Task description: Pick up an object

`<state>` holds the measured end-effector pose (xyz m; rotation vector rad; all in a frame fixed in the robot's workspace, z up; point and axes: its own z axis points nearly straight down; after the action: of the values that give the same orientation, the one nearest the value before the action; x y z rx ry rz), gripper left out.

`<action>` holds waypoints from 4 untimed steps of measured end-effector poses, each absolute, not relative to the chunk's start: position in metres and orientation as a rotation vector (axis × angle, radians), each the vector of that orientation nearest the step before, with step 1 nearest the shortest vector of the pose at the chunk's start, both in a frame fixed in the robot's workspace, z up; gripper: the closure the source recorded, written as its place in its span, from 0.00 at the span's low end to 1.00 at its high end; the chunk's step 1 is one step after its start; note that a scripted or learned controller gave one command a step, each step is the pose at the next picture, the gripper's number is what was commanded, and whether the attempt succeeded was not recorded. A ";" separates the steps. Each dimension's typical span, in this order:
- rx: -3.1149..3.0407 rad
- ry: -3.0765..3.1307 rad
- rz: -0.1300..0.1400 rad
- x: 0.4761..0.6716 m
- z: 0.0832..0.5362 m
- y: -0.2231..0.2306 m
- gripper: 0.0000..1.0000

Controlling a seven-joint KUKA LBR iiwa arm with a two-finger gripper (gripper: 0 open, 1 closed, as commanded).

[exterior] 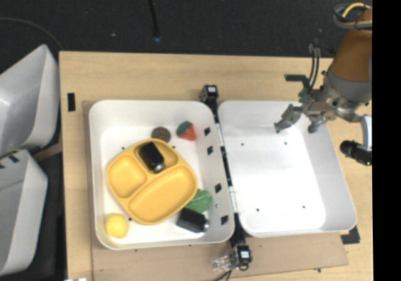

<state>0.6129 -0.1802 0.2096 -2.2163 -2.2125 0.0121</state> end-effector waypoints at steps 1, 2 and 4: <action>-2.221 -2.224 0.000 0.616 0.218 -0.180 0.00; -2.223 -2.220 0.004 0.622 0.171 -0.187 0.00; -2.220 -2.224 0.002 0.630 0.100 -0.185 0.00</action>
<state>0.6299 -0.1848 0.1003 -2.2197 -2.2239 0.0024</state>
